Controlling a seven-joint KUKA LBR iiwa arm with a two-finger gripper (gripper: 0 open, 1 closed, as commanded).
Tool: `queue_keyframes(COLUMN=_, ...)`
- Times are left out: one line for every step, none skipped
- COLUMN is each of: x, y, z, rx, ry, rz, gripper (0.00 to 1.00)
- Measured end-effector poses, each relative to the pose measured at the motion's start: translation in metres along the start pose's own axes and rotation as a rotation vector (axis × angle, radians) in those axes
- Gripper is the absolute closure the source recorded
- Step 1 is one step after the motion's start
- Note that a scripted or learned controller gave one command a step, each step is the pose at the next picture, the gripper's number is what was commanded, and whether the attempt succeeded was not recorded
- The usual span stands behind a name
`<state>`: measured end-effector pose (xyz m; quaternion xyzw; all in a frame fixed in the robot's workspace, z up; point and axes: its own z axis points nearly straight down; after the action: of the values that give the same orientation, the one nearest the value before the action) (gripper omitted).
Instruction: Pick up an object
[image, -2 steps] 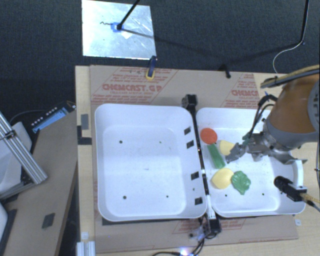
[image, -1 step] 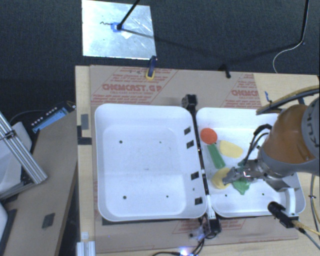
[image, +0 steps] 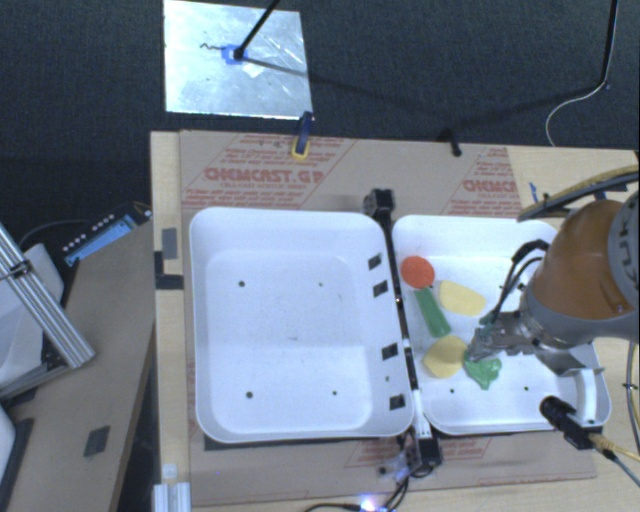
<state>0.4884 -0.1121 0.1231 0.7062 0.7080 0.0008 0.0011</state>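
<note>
In the right bin (image: 470, 238) lie an orange-red round piece (image: 417, 270), a green stick (image: 433, 312), a pale yellow oval (image: 461, 297), a second yellow piece (image: 444, 356) and a bright green lump (image: 484, 372). My gripper (image: 482, 347) hangs low over the bin's front part, right above the green lump and beside the second yellow piece. The wrist hides the fingertips.
The left bin (image: 290, 320) stands next to the right one, with black clips (image: 388, 290) along the shared rim. A cardboard sheet (image: 260, 170) lies under both. A foil square (image: 237, 58) sits at the back and a metal frame (image: 40, 310) at the left.
</note>
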Motion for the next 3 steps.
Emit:
queue_keyframes(x=0.01, y=0.013, z=0.028, rx=0.003, ry=0.001, rz=-0.002, gripper=1.0)
queue_keyframes(x=-0.01, y=0.061, z=0.039, rx=-0.003, ry=-0.001, rz=-0.002, gripper=1.0)
queue_keyframes(x=-0.019, y=0.082, z=-0.152, rx=-0.015, ry=-0.004, rz=-0.003, gripper=1.0)
